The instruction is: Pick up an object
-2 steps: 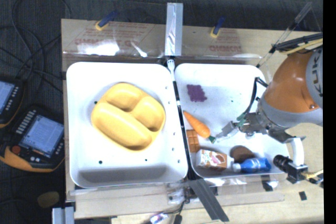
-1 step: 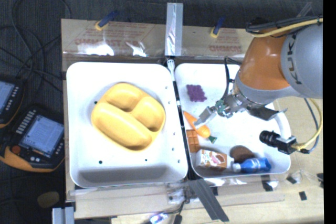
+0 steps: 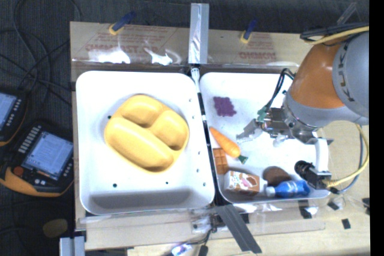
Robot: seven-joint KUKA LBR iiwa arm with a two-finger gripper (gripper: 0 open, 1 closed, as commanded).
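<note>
The gripper (image 3: pixel 259 127) is seen low over the right bin (image 3: pixel 252 84), jaws spread with nothing between them. A carrot (image 3: pixel 226 142) lies just left of them, near the divider. A purple bunch of grapes (image 3: pixel 224 106) lies farther back. A small carton (image 3: pixel 242 182), a brown potato (image 3: pixel 276 175) and a blue bottle (image 3: pixel 289 189) are lined along the front wall. A big yellow pepper (image 3: pixel 146 132) is held in the left bin (image 3: pixel 96 189)

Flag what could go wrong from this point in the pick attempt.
1. The gripper hangs beside the carrot, not over it; a descent here may close on nothing or only nudge it.
2. The carrot lies against the divider wall, leaving little finger room on that side.
3. The carton, brown object and blue bottle crowd the near edge, so a grasp there may disturb neighbours.
</note>
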